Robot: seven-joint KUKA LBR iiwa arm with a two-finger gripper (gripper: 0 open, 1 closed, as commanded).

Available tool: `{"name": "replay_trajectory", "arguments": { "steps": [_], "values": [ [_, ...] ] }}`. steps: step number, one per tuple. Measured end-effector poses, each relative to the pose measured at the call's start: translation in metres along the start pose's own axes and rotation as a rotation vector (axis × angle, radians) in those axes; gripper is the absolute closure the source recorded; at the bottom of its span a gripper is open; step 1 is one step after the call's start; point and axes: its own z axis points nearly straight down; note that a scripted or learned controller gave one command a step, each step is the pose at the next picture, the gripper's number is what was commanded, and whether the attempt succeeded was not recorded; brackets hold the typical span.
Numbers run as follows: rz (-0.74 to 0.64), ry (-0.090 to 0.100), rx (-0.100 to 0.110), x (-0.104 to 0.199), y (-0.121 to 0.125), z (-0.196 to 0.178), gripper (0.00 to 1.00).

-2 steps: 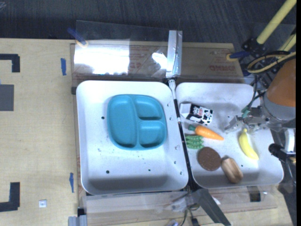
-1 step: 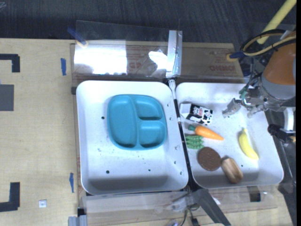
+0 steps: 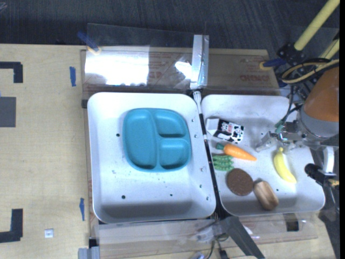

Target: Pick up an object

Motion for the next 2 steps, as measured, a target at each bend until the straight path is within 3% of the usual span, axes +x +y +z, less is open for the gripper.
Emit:
{"name": "replay_trajectory", "arguments": {
  "steps": [1, 2],
  "values": [
    [-0.107, -0.003, -0.002, -0.003, -0.025, 0.000, 0.00],
    [-0.104, -0.010, -0.005, -0.006, -0.024, -0.010, 1.00]
  ]
}}
